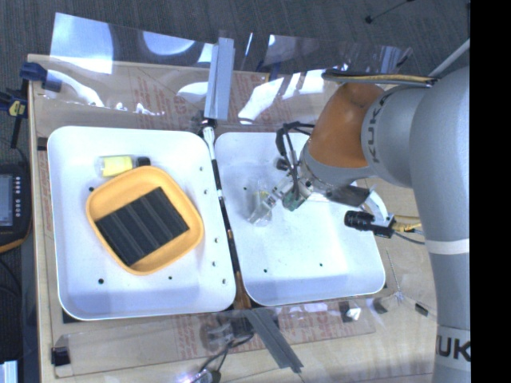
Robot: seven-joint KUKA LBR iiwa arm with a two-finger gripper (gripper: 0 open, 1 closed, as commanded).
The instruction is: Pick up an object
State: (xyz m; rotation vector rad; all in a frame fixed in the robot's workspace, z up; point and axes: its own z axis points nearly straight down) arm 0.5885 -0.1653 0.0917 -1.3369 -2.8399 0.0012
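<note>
— Grey carpet all round, and that cardboard-topped bench (120, 337) with the two white bins side by side. Where's the arm gone?

— Down into the right bin (343, 282). The grey arm (415, 126) reaches in from the side, and the gripper (292, 198) sits low over the bin floor, near its upper middle.

— Has it got anything?

— Can't say. The wrist hides most of it from where I stand, so whether it is grasping or loose I honestly cannot tell.

— What's it after, then?

— My guess is the small clear object (260, 204), glassy and hard to read against the white. It lies just beside the gripper, on the side away from the arm, toward the divider between the bins. It looks close enough to be touching, but I wouldn't swear to it.

— Which way does it lie?

— Too faint to be sure. It seems a little longer up and down the bin than across, so the gripper would want to close across it.

— And the other bin?

— Farther off beyond the divider. The left bin (68, 294) holds a yellow tray (104, 202) with a dark ribbed insert (144, 226), and a small yellow block (116, 165) lies behind it. All well apart from the gripper.

— So the next move?

— A small shift toward the divider, I'd think, to centre over the clear piece before lifting.
</note>
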